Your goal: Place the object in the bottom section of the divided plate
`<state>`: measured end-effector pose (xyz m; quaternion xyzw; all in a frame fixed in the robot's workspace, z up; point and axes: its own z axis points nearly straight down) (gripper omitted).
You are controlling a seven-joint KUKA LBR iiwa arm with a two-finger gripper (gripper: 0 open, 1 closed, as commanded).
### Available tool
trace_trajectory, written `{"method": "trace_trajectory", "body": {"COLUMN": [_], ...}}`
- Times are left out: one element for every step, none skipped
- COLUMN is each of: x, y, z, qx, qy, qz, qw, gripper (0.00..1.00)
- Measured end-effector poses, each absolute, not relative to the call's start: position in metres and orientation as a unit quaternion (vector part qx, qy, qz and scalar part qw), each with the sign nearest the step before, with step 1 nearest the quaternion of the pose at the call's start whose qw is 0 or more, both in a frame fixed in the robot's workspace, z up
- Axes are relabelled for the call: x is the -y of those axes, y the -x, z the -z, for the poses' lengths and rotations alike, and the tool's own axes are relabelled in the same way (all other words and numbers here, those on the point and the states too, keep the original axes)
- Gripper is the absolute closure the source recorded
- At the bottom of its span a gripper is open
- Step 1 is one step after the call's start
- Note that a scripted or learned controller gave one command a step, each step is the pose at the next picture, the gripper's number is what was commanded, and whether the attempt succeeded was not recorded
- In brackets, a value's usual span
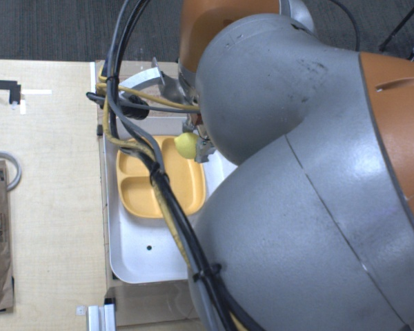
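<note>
Yellow object (185,145) (roundish) beside tool (201,149), over plate (152,185).

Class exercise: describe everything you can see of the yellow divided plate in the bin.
The divided plate looks like smooth yellow-orange plastic, with rounded corners and raised ridges splitting it into sections. It lies flat in a white bin. Black cables cross in front of it and the grey arm hides its right part. A small yellow-green object shows at its upper edge.
</note>
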<state>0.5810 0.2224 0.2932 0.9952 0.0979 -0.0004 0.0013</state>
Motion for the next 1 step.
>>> {"method": "trace_trajectory", "body": {"x": [-0.2227], "y": [-0.5808], "z": [-0.2930], "qx": [-0.098], "qy": [-0.995], "qz": [0.0009], "qw": [0.002], "gripper": [0.00]}}
